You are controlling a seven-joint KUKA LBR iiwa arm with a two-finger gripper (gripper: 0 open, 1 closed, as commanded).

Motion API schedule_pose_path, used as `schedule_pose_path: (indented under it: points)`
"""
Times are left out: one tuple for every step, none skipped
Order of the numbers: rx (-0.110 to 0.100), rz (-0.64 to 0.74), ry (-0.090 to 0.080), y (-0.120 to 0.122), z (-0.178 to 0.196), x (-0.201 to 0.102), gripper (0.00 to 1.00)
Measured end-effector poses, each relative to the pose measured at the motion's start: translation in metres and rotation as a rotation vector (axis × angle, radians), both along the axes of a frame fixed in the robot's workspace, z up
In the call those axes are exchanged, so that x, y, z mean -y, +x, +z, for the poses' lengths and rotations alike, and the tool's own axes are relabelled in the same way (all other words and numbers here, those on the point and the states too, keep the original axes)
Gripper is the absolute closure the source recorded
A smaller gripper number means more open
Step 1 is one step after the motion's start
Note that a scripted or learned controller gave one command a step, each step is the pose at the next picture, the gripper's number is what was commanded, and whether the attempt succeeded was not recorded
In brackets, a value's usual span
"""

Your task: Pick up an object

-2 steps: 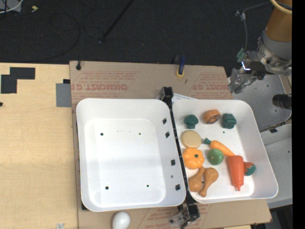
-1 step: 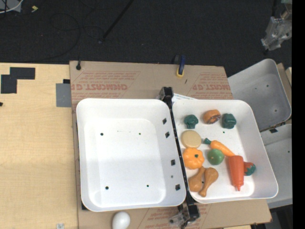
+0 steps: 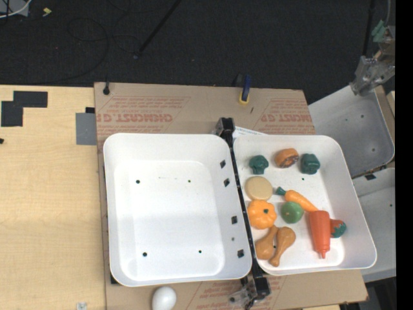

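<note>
The right white bin holds several toy foods. At its back lie a dark green broccoli piece, a brown bun and a green pepper. In the middle are a beige round disc, a carrot, an orange pumpkin and a green apple. Toward the front lie two tan drumsticks and a red bottle, with a small red and green piece touching the bottle's right side.
The left white bin sits beside the right one, joined by a black divider. A white ball rests on the cardboard in front of the left bin. A blue clamp holds the cardboard's far edge. A grey metal plate stands at the right.
</note>
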State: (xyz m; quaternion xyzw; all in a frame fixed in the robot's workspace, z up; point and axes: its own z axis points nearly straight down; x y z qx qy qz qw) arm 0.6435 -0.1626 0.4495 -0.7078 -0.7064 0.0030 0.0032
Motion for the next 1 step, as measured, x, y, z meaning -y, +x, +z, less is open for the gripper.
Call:
schedule_pose_path:
  points:
    - [-0.001, 0.000, 0.001, -0.0004, -0.0698, 0.0382, 1.00]
